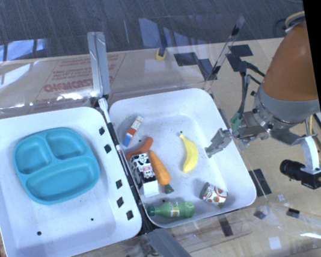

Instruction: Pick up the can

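in the right white bin's (222, 114) near right corner the small red-and-white metal can (213, 194) lies tipped, below the tool (219, 142) at the rim; tool's opening: cannot tell.

kuka arm: looks only

arm (290, 82) has a big rounded orange band w/ a grey ring below it. wrist section is grey metal w/ small brackets & a bit of green at the joint. gripper (217, 142) is grey, thin metal fingers. thin dark cables run along the wrist. a white bracket & a black cylindrical part hang under the wrist.
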Controlling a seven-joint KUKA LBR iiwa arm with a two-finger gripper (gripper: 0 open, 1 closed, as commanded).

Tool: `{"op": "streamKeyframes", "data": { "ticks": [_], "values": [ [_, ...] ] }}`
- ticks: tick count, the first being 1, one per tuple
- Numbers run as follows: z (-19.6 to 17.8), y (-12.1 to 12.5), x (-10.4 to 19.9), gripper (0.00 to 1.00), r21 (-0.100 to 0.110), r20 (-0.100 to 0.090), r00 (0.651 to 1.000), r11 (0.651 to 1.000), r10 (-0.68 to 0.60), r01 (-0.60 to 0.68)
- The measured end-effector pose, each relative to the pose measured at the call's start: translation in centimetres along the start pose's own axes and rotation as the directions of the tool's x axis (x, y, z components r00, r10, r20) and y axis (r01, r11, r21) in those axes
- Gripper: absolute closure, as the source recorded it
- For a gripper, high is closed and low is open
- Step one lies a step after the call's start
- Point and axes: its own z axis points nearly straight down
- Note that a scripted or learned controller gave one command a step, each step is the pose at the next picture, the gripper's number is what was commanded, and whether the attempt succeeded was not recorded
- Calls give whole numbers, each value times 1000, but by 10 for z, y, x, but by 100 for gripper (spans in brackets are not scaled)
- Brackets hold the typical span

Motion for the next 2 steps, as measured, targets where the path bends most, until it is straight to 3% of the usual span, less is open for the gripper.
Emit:
{"op": "streamKeyframes", "data": {
  "ticks": [1,2],
  "values": [
    [116,0,10,0,1,-1,1000,1000,6,-6],
    [184,0,-27,0,-2,-1,1000,1000,-20,20]
  ]
}}
